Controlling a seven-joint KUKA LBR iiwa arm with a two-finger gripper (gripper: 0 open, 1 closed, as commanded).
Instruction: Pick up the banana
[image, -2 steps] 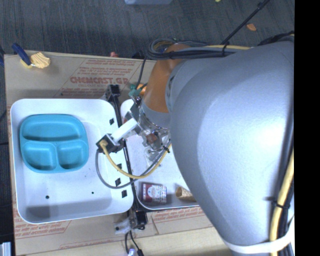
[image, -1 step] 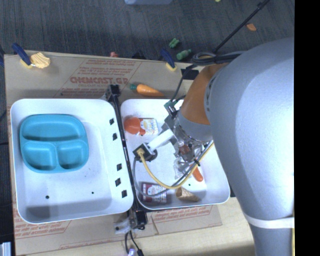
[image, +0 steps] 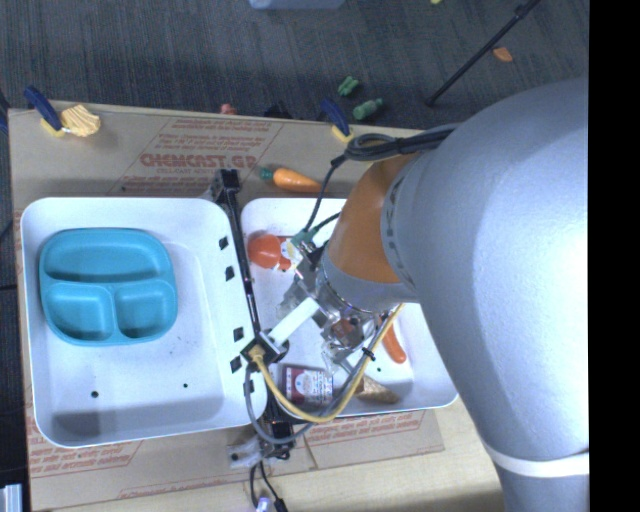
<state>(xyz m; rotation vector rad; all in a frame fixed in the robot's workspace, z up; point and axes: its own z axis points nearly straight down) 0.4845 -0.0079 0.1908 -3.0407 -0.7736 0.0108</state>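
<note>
My gripper (image: 340, 335) is low inside the right bin (image: 432, 392), under the orange wrist band (image: 360, 240). The big grey arm covers most of that bin. Around the gripper lie a red-orange piece (image: 266, 250) at the bin's far left, a dark red packet (image: 306, 385) near the front wall, an orange piece (image: 395, 347) to the right and a tan piece (image: 377, 391) at the front. A white part of the tool (image: 293, 323) slants toward the divider between the bins.
The left bin (image: 120, 410) holds a blue divided tray (image: 108, 285). A toy carrot (image: 295, 181) lies on the cardboard behind the right bin. A yellow cable (image: 300, 410) loops over the front of the right bin. Clamps sit at the cardboard's back edge (image: 62, 119).
</note>
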